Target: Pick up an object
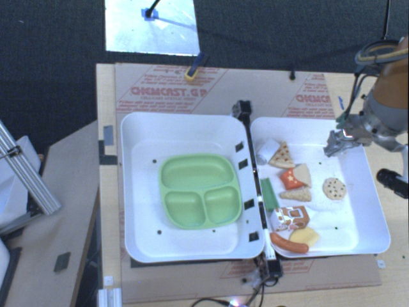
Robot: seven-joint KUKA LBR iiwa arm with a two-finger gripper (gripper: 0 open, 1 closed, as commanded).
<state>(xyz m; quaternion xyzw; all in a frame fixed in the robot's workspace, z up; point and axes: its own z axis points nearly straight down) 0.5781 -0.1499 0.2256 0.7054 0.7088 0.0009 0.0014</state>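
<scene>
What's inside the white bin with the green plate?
Just the green plate, lying flat in the left bin. Its three compartments hold nothing. Whatever is under the plate is covered. The toy food is all in the right bin.

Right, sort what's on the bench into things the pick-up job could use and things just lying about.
For the job:
- tool, over the right bin
- cookie
- pizza slice
- red piece
- hot dog
- yellow piece

Lying about:
- green divided tray in the left bin
- yellow clip on the board behind the bins
</scene>
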